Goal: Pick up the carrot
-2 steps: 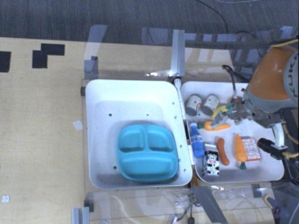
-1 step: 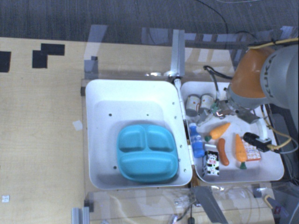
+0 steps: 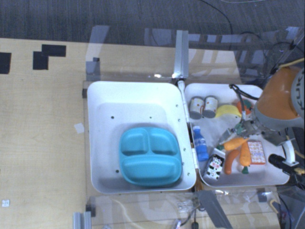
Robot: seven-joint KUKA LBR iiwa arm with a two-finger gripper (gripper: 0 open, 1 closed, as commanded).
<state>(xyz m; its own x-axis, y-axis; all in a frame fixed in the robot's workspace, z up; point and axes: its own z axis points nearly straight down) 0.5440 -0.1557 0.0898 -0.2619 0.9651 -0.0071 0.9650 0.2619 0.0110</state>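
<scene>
The grey arm with its orange band (image 3: 276, 97) reaches in from the right, bent low over the right white bin (image 3: 224, 181). Its gripper (image 3: 244, 127) hangs just above the orange carrot (image 3: 245, 154), beside a red sausage (image 3: 230, 160); the grip is unclear.

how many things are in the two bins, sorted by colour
Blue: 2, the divided plate in the left bin and the bottle in the right bin
Grey: 2, the cans
Yellow: 1, the lemon-like piece
Orange: 3, the carrot and two sausage-like pieces
Black and white: 1, the small carton
White and red: 1, the card
Total: 10
</scene>
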